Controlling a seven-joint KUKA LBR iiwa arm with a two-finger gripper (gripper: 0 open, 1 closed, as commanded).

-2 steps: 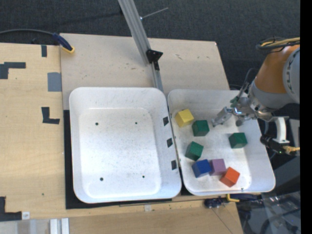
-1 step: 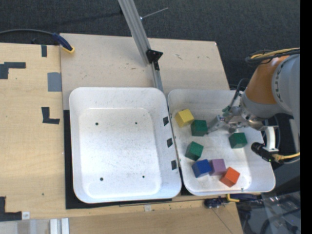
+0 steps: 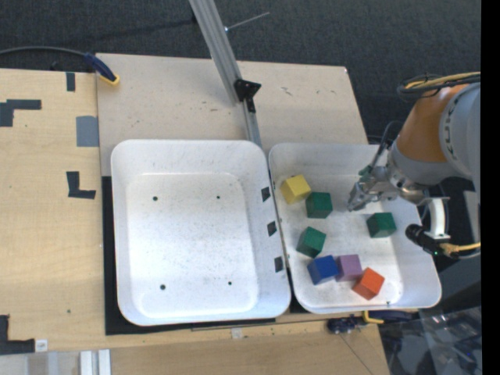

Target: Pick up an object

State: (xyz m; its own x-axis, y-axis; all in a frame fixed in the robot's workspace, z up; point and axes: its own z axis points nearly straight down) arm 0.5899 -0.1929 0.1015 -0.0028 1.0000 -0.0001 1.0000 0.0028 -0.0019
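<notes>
Orange block [image 3: 369, 283] by right bin's [image 3: 418, 287] front edge, gripper [image 3: 361, 198] above bin floor between green blocks, finger state unclear

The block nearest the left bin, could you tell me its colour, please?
Yellow block, clearest in the camera view.

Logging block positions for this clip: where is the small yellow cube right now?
The small yellow cube sits in the right-hand shallow white bin, at its upper-left corner near the divider, with a dark green cube just beside it on its lower right.
</notes>
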